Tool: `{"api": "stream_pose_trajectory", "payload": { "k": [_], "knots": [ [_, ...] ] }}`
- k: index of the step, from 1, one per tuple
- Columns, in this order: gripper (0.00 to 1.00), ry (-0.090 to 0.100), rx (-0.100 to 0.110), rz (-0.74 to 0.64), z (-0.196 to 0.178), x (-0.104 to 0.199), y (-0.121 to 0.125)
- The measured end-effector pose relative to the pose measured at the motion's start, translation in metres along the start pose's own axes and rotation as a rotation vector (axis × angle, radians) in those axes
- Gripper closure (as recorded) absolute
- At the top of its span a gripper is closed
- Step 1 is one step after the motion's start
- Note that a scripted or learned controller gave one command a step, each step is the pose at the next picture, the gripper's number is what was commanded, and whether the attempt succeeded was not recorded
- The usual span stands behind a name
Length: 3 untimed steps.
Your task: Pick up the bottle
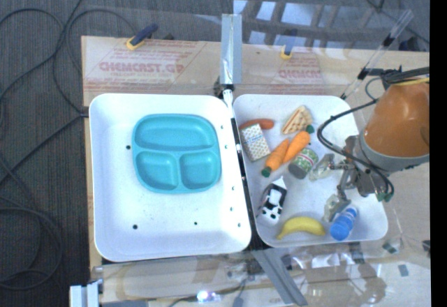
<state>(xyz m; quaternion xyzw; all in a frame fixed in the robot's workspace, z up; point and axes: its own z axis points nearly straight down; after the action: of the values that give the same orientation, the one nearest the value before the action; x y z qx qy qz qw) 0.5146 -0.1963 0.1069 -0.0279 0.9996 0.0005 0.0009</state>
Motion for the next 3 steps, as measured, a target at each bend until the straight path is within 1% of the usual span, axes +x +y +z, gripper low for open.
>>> {"api": "stream_pose_trajectory", "payload": {
  "k": [1,2,3],
  "knots": [
    [0.00,-0.003,-0.002,0.104,-0.033,-0.052,-0.028],
    [0.00,-0.011,0.000,0.061,0.018,0.002,-0.024],
    [0.00,-0.005,-0.002,-0.255,-0.047,-0.086,-0.025]
  ]
}}
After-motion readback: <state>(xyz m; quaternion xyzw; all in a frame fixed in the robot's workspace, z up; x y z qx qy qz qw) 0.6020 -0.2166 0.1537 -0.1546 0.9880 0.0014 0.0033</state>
